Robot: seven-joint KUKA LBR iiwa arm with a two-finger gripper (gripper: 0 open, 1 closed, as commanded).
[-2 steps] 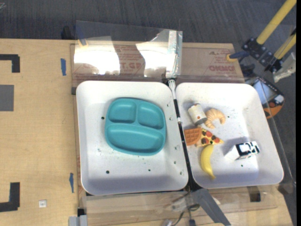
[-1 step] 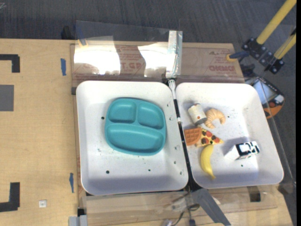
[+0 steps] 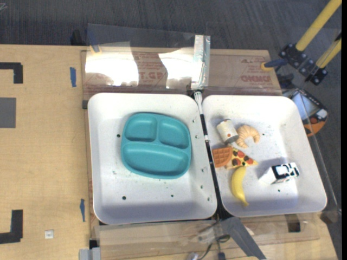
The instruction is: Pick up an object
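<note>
The right bin [image 3: 309, 194] holds several small toy foods. A yellow banana [image 3: 238, 184] lies near its front left. Beside it are a waffle [image 3: 221, 157], a pizza slice [image 3: 242, 158], a croissant [image 3: 249, 135] and a small cream and brown cylinder [image 3: 226, 129]. A white and black block [image 3: 284, 171] lies toward the right of that bin.
The left bin [image 3: 103, 118] carries a teal divided plate [image 3: 156, 144]. A clear plastic sheet [image 3: 146, 58] stands behind the bins. Yellow poles with black clamps [image 3: 306, 58] are at the upper right, off the bench.
</note>
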